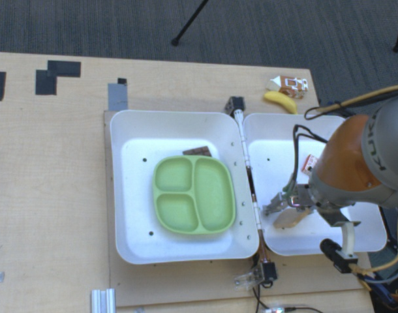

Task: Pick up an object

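My gripper (pixel 279 205) is low in the right bin (pixel 271 150), near its front left part, on the grey arm with the orange band (pixel 346 158). A pale tan object (pixel 291 220) lies on the bin floor just in front of and beside the gripper tip; I cannot tell whether they touch. A small red and white item (pixel 310 163) lies further back in the same bin, partly hidden by the arm. In the left bin (pixel 134 175) sits a green divided plate (pixel 194 195), with a dark brown piece (pixel 198 151) behind it.
A banana (pixel 279 101) and a small packet (pixel 291 83) lie on the bench behind the right bin. A black clamp (pixel 235 104) sits at the far end of the divider between the bins, and cables hang at the front right corner (pixel 346 256).
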### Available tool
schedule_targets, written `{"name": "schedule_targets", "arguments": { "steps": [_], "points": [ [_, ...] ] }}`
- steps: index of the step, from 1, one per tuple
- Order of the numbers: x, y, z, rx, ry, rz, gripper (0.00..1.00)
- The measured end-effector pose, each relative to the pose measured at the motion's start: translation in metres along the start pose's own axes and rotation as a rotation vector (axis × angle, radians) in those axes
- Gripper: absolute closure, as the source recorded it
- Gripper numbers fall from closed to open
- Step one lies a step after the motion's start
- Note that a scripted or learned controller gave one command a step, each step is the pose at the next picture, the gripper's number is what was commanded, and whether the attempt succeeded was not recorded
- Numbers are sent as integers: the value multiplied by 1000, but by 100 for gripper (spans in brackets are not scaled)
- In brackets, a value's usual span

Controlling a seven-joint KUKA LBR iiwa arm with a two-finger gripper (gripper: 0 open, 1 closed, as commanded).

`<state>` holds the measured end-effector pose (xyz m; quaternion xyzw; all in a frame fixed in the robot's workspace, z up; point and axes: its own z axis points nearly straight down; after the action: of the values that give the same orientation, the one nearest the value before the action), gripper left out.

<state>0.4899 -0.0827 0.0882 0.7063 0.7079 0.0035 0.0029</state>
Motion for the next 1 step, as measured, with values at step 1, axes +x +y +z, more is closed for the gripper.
{"name": "schedule_targets", "arguments": {
  "steps": [1],
  "points": [
    [0, 1, -10, -5, -2, -2, 100]
  ]
}}
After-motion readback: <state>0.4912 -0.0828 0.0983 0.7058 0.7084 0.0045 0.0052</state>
